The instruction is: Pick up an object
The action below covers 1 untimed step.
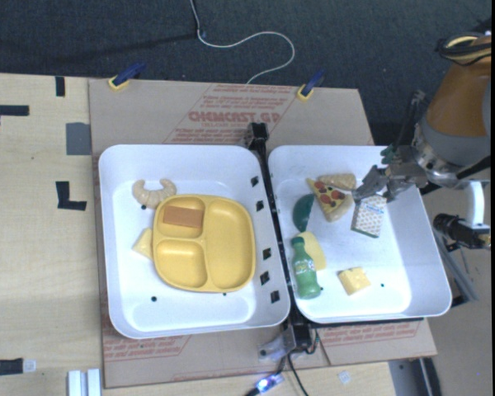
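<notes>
White plastic forms two shallow bins side by side on the cardboard-covered counter (148,110). The grey arm with its orange band (466,97) reaches in from three o'clock, and its claw (378,186) sits over the upper part of the right bin (412,295). Whether the claw is apart or together cannot be told.

A small grey speckled flat piece (369,218) lies just below the claw, at about one o'clock in the right bin, tilted; contact between them cannot be told. Beside it at eleven o'clock lies a toy pizza slice (330,195), with a dark green rounded piece (303,212) at nine o'clock. A green toy bottle (305,271) lies at seven o'clock on a pale yellow piece (314,246), and a yellow cheese wedge (355,280) at six o'clock.

The left bin (124,304) holds a yellow divided tray (219,254) carrying a brown rectangular block (182,215), with a tan croissant (152,191) at eleven o'clock.
</notes>
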Each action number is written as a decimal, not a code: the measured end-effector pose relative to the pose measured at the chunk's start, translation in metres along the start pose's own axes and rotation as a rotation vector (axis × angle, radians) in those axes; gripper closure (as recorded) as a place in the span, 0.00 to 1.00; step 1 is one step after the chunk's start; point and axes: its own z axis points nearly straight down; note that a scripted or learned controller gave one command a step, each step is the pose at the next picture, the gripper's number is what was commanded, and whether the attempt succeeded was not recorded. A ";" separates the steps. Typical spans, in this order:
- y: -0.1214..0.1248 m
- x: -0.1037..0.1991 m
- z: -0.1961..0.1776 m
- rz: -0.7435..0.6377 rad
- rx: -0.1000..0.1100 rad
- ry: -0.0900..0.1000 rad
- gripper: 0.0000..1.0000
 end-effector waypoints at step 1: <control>-0.023 0.044 -0.009 -0.003 0.001 0.001 1.00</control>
